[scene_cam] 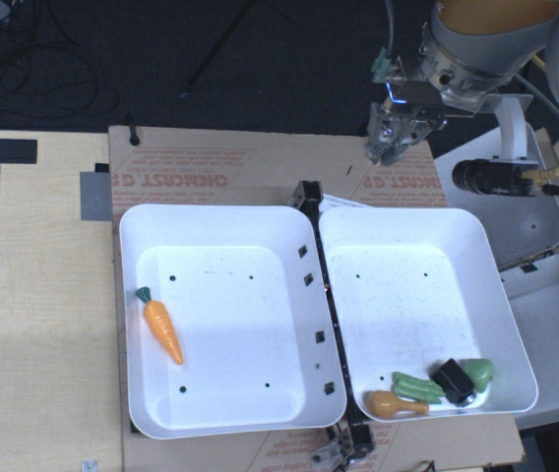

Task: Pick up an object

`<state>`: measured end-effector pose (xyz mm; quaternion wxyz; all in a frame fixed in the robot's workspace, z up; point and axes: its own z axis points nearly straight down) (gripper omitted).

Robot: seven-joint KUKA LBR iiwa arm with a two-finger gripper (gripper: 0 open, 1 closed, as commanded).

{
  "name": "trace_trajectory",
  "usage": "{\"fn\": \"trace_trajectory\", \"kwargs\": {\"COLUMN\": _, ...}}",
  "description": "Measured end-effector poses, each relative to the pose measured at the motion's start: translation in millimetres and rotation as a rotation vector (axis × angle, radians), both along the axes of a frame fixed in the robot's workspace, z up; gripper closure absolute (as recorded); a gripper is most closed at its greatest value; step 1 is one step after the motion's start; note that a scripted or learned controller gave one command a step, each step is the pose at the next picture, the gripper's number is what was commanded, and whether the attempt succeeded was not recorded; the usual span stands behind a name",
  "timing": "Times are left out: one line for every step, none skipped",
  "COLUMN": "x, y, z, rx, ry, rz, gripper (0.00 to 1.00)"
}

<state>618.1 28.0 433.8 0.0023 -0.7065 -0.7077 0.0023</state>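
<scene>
The toy carrot point(162, 330) lies alone by the left bin's point(211, 222) left wall (the easiest target). The end effector point(390, 147) hangs above that bin's far right; its grip state is unreadable. Descend centred, fingers straddling the carrot.

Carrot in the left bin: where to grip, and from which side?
Grip the carrot across its thick orange upper body, just below the green top, coming straight down. It lies flat and alone near the left bin's left wall, tapering toward the front, so fingers should close across its width.
</scene>
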Motion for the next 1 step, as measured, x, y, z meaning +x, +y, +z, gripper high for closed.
{"fn": "trace_trajectory", "kwargs": {"x": -37.9, "y": -69.9, "z": -116.0, "rx": -0.001, "ry": 0.009, "rz": -0.008, "gripper": 1.00}}
